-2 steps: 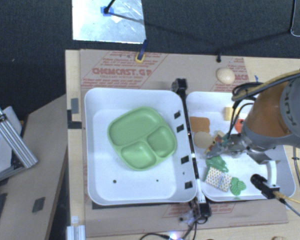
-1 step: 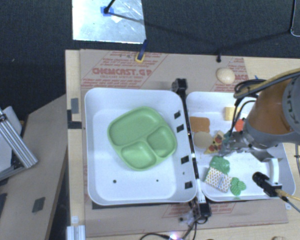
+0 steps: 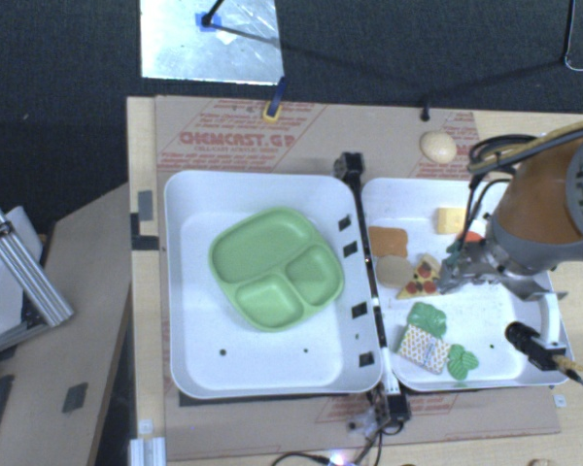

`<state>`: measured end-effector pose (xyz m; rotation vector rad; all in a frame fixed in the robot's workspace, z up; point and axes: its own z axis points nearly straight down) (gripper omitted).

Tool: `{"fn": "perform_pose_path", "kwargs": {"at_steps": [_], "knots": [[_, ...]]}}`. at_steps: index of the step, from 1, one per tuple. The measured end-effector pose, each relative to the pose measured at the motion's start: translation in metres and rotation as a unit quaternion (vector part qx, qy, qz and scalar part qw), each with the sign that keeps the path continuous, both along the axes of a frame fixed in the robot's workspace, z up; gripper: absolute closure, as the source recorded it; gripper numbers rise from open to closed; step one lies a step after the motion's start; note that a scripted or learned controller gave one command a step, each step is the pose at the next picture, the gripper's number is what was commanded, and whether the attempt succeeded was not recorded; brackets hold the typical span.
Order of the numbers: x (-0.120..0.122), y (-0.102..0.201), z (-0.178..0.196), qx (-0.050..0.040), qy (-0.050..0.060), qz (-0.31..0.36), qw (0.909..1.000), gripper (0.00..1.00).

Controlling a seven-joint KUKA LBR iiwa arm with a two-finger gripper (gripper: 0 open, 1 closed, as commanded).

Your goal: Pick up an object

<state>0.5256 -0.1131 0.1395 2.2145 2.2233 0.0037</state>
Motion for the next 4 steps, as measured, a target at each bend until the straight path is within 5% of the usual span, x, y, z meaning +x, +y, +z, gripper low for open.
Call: {"fn": "perform_pose_path", "kwargs": {"at_steps": [2, 4], "knots": [[0.009, 0.006, 0.087, -0.0001, -0.001, 0.0, 1.0, 1.0], [0.065, 0.089, 0.085, 0.001, 0.0, 0.003, 1.0, 1.0]]}}
